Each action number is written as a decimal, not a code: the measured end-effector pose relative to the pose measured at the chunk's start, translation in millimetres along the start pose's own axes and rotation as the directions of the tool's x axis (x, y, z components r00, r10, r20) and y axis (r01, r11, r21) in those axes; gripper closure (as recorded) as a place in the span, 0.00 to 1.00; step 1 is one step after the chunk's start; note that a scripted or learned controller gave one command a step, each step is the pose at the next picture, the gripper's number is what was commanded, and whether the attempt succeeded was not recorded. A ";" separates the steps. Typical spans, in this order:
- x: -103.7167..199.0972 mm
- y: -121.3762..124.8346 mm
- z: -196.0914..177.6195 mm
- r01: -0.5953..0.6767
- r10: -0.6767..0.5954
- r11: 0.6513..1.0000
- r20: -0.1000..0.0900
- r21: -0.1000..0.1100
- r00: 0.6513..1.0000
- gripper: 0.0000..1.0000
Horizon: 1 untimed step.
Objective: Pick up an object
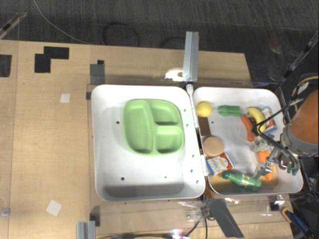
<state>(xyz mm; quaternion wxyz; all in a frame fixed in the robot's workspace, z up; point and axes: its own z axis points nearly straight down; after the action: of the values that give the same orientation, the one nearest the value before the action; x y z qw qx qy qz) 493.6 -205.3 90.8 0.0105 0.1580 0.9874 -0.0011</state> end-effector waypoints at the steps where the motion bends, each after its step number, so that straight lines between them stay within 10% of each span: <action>1: -0.2 0.5 -0.1 0.022 -0.022 1.000 0.001 0.000 1.000 0.00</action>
<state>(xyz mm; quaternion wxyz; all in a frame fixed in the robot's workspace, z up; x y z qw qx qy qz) 494.0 -204.9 90.9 0.0108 0.1470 0.9891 -0.0014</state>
